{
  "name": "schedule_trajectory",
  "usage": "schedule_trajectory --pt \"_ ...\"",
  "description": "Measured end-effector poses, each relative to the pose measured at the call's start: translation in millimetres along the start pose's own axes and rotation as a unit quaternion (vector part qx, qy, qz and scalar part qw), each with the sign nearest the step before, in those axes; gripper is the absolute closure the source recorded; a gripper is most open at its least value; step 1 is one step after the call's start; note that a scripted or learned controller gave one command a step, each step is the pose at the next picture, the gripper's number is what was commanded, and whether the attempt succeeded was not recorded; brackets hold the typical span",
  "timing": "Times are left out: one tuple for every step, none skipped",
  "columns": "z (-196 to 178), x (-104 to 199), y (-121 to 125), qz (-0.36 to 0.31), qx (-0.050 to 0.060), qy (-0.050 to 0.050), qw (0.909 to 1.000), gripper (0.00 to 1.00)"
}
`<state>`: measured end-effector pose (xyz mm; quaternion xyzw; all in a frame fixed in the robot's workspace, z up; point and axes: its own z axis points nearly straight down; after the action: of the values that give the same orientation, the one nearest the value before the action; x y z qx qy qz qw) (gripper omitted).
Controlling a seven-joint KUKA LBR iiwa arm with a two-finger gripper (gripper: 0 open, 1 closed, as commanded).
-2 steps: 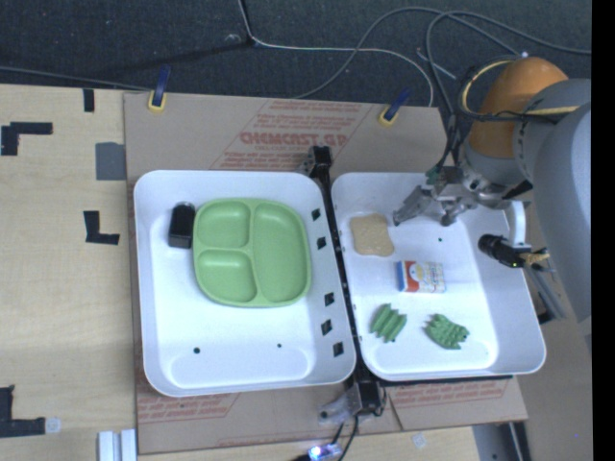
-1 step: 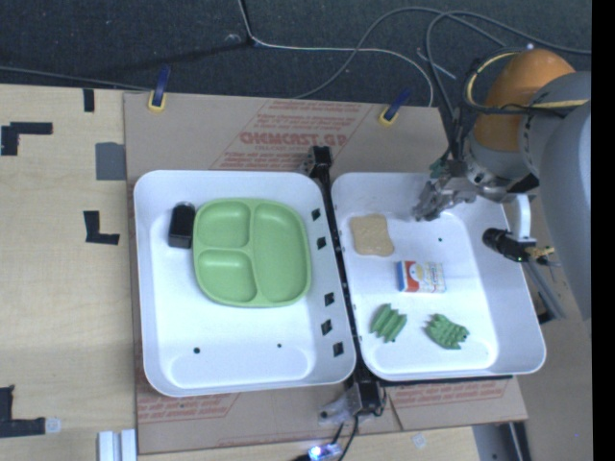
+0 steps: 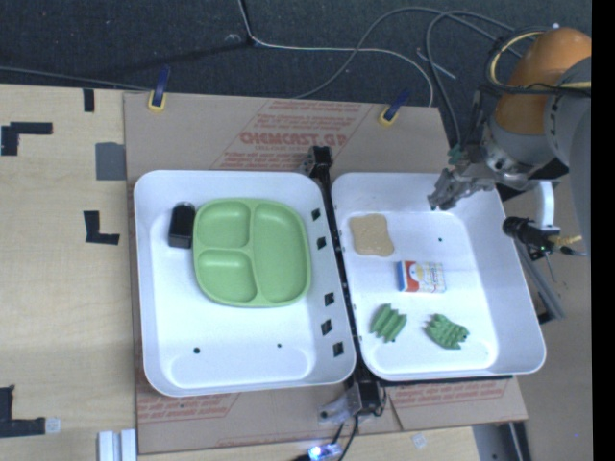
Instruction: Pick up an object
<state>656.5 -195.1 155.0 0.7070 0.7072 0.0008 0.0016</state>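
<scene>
The grey two-finger gripper (image 3: 444,198) hovers over the right white bin's (image 3: 500,301) far edge; its jaw state cannot be told. A tan bread slice (image 3: 371,235) lies nearby, apart.

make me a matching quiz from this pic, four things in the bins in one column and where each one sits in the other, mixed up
Things:
1. green divided plastic plate
2. small black block
3. tan bread-like slice
4. small white carton with red and blue print

Places:
A. right bin, middle
B. left bin, beside the plate's left edge
C. left bin, centre
D. right bin, far left part

Pairs: 1-C, 2-B, 3-D, 4-A
</scene>
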Motion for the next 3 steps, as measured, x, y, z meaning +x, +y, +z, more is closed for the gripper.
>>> schedule_trajectory --pt "-55 -4 -8 0.0 0.0 0.0 1.0 1.0" --pt "-109 0 -16 -0.001 0.0 0.0 1.0 1.0" --pt "-96 56 -38 -0.002 0.003 0.001 1.0 1.0"
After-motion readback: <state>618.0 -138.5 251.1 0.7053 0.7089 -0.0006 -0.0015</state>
